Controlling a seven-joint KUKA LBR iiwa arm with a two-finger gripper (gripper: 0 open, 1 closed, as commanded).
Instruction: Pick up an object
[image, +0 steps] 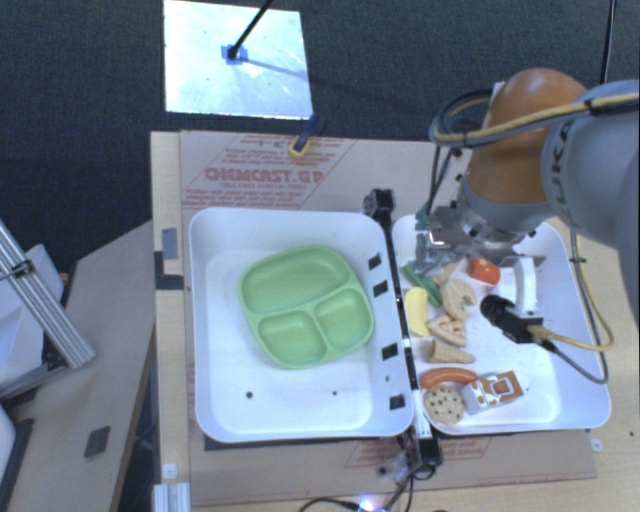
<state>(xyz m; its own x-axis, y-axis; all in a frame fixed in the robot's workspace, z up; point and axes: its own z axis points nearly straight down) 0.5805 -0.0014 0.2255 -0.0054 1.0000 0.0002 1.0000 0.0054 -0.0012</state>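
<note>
Gripper (437, 252) sits low over crowded toy food (455, 300) — claw state, can't tell — likely to snag neighbours or miss.

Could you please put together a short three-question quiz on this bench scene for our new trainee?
1. True or false: the green tray has three compartments and lies in the left bin.
2. Which item lies nearest the front edge of the right bin? A) the tomato piece B) the round cookie C) the green vegetable piece
3. Over which bin does the tool sit, and near which end of it?

Key
1. True.
2. B, the round cookie, just below the sausage.
3. Over the right bin, at its far end, above the pile of toy food.
</note>
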